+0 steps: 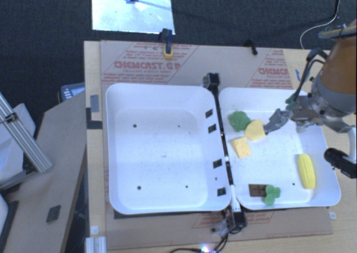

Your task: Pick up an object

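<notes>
Lighting: bright, even, overhead. White bins [162, 151] nearly washed out; faint shadows under their near rims. Glare on far metal plate [131, 1]. Focus slightly soft; arm [340, 73] at right blurred.

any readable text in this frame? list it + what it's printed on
"CHEMCAST GP": red print on the brown board under the bins, top left, reading upside down from this camera.
Same red print repeated at top right of the board near the right bin, partly cut off by the arm; likely "CHEMCAST".
Smaller red lines under each logo: too blurred to read.
Faint red print along the board's front edge: unreadable.
</notes>
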Robot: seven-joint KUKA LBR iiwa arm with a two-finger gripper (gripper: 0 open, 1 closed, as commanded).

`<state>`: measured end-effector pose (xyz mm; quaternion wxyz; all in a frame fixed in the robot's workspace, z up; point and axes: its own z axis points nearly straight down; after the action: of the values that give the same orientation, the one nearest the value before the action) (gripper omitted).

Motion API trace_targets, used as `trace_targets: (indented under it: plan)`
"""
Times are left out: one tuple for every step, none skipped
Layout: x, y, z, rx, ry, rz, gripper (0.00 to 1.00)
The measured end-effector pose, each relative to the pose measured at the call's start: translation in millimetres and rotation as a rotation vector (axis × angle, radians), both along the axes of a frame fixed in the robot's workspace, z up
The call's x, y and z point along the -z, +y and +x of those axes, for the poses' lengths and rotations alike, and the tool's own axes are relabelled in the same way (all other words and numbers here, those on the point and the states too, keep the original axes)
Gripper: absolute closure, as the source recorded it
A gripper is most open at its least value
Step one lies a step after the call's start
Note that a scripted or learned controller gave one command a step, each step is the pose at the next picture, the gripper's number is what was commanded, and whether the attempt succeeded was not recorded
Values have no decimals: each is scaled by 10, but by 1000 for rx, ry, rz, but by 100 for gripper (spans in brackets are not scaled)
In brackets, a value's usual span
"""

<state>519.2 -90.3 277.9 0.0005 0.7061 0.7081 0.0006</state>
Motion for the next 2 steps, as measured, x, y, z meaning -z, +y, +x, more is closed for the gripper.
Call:
trace_targets:
  plan:
    - [991,901,311,-9,6,3,0]
    - [832,838,316,1,-1,0,100]
